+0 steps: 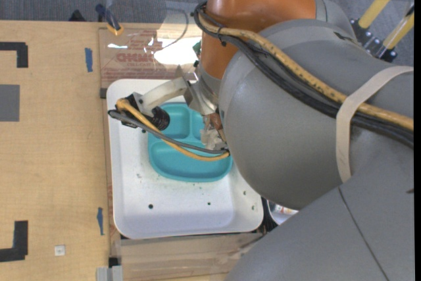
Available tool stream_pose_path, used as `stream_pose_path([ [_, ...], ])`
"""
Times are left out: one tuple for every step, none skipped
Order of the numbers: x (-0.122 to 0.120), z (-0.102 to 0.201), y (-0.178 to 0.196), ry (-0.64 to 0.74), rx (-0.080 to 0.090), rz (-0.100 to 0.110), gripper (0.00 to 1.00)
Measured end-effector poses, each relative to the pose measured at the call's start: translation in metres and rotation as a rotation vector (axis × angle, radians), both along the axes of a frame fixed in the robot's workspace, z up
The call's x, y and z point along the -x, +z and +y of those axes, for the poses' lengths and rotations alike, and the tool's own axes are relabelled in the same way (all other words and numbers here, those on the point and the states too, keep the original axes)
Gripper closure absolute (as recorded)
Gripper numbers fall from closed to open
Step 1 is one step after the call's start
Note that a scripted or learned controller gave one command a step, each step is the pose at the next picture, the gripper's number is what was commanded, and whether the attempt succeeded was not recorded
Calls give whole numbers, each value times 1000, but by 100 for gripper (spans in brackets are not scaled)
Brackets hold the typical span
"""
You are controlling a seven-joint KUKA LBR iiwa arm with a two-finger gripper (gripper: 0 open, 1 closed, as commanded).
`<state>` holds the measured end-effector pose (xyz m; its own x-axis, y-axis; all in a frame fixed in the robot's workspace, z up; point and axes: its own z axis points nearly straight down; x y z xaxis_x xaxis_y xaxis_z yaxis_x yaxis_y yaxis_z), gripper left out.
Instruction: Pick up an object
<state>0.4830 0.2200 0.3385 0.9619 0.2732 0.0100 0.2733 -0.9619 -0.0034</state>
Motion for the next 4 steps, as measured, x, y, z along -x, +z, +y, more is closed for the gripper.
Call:
stream_pose_path([
  [5, 4, -99, -74, 11, 15, 100],
  [4, -3, -74, 566, 8, 10, 100],
  [5, 5, -111, 341, 7, 13, 100],
  [4, 4, -140, -27, 7, 11, 100],
])
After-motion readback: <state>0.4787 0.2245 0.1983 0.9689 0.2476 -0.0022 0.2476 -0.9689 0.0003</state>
